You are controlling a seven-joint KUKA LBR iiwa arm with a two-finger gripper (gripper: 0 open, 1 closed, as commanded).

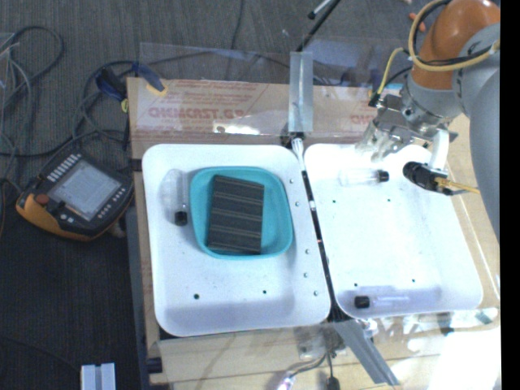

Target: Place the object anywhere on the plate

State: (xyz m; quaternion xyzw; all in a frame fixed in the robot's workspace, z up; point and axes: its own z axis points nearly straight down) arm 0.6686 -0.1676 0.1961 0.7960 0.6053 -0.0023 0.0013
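A teal plate (280,218) sits in the left bin (236,307). A dark grey ridged slab (236,214) lies flat on the plate. A small clear bottle with a black cap (172,193) lies in that bin just left of the plate. My gripper (382,146) hangs over the far edge of the right bin (422,250), open, with nothing between its fingers. Just below it a clear bottle with a black cap (363,177) lies on the bin floor.
Another clear capped bottle (383,301) lies at the near edge of the right bin. A black fitting with a yellow cable (422,175) hangs off the wrist. A teach pendant (77,195) lies on the floor to the left. A cardboard sheet (219,112) stands behind the bins.
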